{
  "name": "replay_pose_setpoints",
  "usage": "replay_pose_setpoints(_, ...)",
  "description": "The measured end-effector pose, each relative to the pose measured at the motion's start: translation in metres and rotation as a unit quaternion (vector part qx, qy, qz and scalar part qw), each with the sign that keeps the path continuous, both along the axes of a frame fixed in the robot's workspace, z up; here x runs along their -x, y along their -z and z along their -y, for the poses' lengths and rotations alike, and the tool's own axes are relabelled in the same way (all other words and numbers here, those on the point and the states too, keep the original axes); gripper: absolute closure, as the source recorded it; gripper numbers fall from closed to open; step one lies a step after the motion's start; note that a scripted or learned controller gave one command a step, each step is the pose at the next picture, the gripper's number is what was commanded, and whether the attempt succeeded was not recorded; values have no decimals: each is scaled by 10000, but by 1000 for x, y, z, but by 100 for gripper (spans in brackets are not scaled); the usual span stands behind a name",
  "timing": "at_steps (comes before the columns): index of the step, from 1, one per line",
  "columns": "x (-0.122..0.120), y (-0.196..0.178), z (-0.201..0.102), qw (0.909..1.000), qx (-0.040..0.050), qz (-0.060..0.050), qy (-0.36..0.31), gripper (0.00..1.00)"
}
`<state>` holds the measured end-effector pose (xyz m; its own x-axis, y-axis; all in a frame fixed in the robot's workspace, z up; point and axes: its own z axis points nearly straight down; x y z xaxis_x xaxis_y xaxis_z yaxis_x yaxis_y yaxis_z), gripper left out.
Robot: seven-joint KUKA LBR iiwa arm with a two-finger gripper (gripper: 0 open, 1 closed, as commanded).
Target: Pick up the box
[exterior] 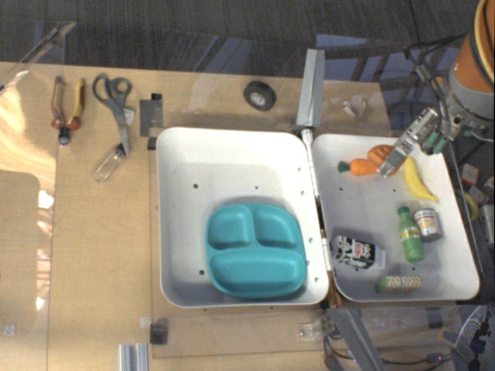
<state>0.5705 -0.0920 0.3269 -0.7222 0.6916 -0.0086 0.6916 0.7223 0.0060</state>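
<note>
Evenly lit; glare perhaps far left.

Grey arm (469, 91), orange band (upper), metallic gripper (387, 168)

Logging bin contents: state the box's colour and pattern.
In the camera view, the box is black with white patches, lying at the right bin's left edge.

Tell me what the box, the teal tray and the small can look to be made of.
Box: probably printed cardboard, matte, with flat faces and black-and-white graphics. Teal divided tray: likely moulded plastic, with a uniform colour, rounded compartments and a soft sheen. Small can: apparently metal, with a greyish shiny top; its label is too small to read.
</note>
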Motion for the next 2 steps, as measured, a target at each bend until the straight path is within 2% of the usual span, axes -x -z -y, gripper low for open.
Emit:
replay_pose_setpoints(1, 18, 105, -41, 9999, -10, -21, 115, 100)
replay_pose_setpoints(2, 40, 129, -73, 9915, -20, -22, 1302, 100)
